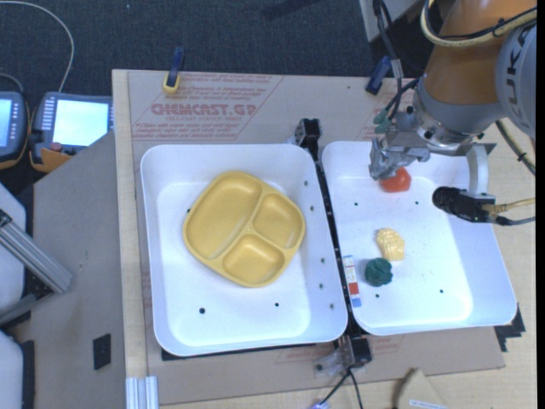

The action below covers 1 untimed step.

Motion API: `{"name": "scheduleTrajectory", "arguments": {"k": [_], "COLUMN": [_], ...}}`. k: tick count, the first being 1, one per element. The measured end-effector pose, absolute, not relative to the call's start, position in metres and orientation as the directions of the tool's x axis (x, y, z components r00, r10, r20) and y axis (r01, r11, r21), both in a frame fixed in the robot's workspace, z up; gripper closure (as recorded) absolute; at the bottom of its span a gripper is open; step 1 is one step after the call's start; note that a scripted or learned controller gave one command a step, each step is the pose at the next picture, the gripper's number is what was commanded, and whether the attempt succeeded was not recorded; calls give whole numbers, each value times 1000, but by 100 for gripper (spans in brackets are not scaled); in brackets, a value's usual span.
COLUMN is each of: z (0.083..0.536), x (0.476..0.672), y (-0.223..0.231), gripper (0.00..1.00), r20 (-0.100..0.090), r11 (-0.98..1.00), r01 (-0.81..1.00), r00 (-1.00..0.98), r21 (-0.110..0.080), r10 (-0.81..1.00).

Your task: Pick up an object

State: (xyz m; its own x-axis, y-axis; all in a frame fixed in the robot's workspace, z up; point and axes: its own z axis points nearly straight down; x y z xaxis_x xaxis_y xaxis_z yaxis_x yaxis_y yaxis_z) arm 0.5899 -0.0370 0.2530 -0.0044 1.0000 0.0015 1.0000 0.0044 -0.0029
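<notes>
Nearest me sit the green toy and yellow toy. My gripper is over the red toy in the right bin; I can't tell its grip. I'd confirm before lifting.

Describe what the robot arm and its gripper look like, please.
The arm is grey with a big rounded orange band above the wrist. Yellowish and black cables loop around that band. Below it sits a silver metal wrist section, then the small grey gripper. A black cylindrical part juts out beside the wrist.
</notes>
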Motion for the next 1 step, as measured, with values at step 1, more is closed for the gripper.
{"name": "scheduleTrajectory", "arguments": {"k": [1], "z": [239], "x": [581], "y": [9], "gripper": [100], "r20": [1], "r11": [4], "r01": [1000], "r00": [-4], "r21": [-4], "r10": [1000]}}
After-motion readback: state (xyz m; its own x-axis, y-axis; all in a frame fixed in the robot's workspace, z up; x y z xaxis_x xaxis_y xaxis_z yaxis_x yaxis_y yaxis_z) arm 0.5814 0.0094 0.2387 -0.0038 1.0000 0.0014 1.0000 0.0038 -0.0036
